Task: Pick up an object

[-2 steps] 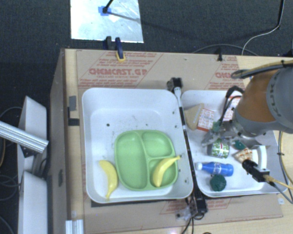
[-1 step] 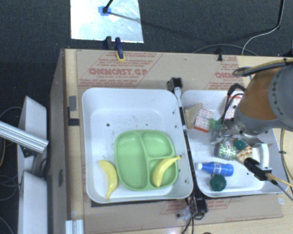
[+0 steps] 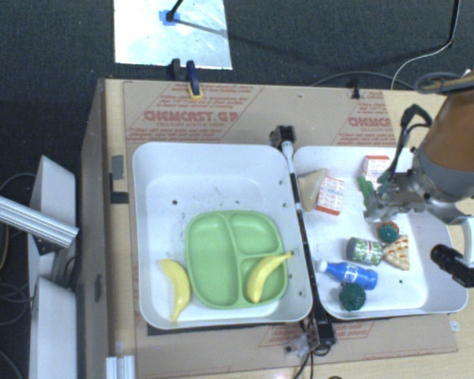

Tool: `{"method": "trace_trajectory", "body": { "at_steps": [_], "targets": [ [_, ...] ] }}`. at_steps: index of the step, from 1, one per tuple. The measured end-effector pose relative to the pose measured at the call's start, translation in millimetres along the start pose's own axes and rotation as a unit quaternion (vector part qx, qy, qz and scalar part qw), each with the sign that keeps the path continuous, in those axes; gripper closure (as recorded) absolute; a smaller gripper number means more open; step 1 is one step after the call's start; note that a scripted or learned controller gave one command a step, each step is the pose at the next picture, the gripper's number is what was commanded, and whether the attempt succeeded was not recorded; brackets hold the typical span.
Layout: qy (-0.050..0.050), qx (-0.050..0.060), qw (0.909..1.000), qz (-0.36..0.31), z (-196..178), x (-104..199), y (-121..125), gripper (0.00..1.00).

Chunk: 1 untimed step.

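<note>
Two white bins sit side by side on the table (image 3: 221, 105). We place the jaws' tip (image 3: 377, 208) low in the right bin (image 3: 438, 290); how far they are parted we cannot tell. Nearest lies a small teal ball (image 3: 389, 231), just below them, beside a green can (image 3: 366, 250) lying crosswise. Dark carpet (image 3: 47, 54) surrounds the table.

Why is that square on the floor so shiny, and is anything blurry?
In the camera view the silvery sheet glares because it reflects light; the white bins look bright with soft shadows; the small toys near the gripper look fuzzy, while the green plate stays fairly clear.
</note>
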<state>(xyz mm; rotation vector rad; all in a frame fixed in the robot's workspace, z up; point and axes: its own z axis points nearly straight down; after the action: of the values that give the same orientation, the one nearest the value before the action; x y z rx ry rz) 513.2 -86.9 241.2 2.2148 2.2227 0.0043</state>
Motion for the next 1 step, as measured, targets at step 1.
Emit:
{"method": "trace_trajectory", "body": {
  "at_steps": [1],
  "targets": [
    [0.0, 0.001, 1.0, 0.0, 0.6, 0.0, -0.3, 0.0]
  ]
}}
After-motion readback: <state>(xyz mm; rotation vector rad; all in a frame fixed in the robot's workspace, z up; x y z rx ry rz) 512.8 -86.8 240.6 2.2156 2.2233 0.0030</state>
